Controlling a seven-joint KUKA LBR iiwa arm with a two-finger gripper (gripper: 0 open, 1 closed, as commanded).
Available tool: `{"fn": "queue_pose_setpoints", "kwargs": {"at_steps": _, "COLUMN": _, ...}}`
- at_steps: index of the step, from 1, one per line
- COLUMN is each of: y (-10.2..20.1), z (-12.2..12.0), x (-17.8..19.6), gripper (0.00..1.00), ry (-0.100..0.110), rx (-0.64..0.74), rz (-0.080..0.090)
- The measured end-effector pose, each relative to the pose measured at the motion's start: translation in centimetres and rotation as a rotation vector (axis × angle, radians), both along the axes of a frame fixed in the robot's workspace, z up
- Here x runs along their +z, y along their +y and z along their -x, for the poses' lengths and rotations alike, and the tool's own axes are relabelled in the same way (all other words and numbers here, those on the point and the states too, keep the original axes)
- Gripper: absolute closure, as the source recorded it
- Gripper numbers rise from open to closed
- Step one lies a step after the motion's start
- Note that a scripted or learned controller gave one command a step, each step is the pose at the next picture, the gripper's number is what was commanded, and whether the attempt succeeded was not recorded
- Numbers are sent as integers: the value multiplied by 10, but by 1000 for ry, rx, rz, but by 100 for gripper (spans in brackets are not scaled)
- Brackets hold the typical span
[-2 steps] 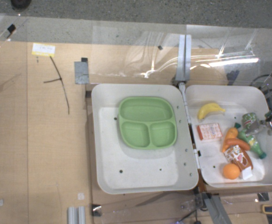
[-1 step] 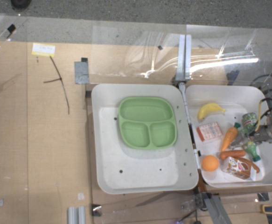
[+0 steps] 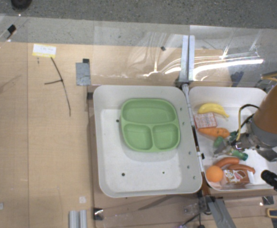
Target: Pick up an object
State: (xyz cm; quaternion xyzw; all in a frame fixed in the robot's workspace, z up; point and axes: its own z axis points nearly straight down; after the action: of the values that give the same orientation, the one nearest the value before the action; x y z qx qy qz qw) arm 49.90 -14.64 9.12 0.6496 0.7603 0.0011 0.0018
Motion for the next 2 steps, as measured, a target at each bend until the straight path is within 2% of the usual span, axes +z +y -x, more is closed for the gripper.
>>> {"fn": "queue_pose_setpoints", "kwargs": {"at_steps": 1, "y": 6, "z": -86, "x": 1, "gripper": 0, "ry": -2, "rx": 41, "rz": 1}}
{"fn": "queue_pose_setpoints", "kwargs": {"at_steps": 2, "y": 10, "z": -43, "x": 0, "gripper": 0, "ry": 0, "rx": 38, "rz": 1}}
